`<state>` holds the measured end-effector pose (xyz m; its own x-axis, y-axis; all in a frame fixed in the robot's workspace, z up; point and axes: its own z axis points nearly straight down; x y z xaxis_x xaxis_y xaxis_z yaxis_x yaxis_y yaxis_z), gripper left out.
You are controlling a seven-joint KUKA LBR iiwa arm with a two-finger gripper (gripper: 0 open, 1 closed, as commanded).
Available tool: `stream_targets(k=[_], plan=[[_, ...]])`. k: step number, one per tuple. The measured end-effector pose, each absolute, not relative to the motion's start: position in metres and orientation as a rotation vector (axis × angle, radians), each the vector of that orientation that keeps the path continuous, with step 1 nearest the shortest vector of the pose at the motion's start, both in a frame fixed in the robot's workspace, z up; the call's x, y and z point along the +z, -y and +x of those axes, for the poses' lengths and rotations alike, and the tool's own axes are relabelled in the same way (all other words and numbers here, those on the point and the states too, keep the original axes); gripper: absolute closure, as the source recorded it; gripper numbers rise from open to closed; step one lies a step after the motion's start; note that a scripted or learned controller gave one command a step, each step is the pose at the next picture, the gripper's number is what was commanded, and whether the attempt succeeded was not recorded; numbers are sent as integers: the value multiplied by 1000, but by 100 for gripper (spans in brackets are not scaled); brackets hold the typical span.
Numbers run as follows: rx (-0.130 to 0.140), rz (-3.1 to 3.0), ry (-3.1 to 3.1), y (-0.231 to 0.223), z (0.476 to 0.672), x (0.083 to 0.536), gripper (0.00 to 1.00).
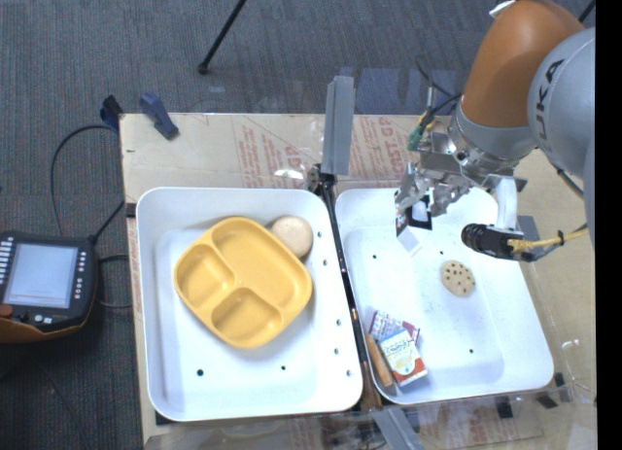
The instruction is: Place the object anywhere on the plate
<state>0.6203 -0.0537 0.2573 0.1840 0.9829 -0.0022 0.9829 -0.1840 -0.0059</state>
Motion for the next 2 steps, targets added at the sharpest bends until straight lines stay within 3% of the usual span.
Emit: stream_targets(k=[1, 2], plan=[[13, -2496, 1897, -12, 621, 199, 100], [11, -2474, 1926, -121, 595, 188, 100]])
